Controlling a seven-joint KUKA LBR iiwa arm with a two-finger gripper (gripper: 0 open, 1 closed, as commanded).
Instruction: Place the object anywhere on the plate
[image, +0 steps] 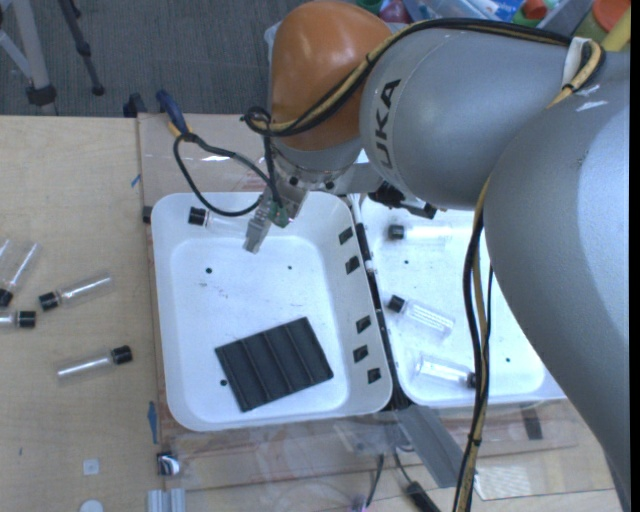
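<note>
A black ribbed plate (273, 363) lies flat in the front part of the left bin (180, 300). My gripper (258, 237) hangs over the back of that bin, pointing down and to the left, well behind the plate. A clear tube with a black cap (203, 216) lies on the bin's back left rim, a little to the left of the gripper. Three more capped tubes lie in the right bin: one at the back (420, 234), one in the middle (420, 315) and one at the front (445, 373). Nothing shows at the gripper's tip.
Several capped tubes lie loose on the wooden bench to the left, among them one at mid height (75, 292) and one lower down (95, 361). A row of black clips (362, 323) lines the wall between the bins. The arm's bulk (480, 130) covers the upper right.
</note>
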